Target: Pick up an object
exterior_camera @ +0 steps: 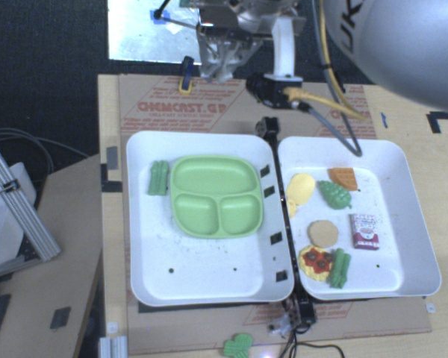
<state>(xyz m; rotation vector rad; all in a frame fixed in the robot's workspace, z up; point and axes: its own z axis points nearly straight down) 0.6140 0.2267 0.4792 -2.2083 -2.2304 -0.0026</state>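
Observation:
My gripper (222,64) hangs high above the cardboard behind the left bin's far rim, well away from every object. The left bin (145,274) holds a green divided plate (215,196) and a small green bean pod (158,177) beside it. In the right bin (414,267) lie a yellow piece (301,189), an orange cracker (343,177), a green leafy piece (334,195), a round tan cookie (323,234), a red and white packet (364,231), a pizza slice (316,260) and a green pod (338,268).
The grey arm (403,28) fills the top right, with yellow and grey cables (336,110) trailing over the right bin's far edge. A green toy (239,344) lies on the bench in front of the bins. A metal frame (15,207) stands at the left.

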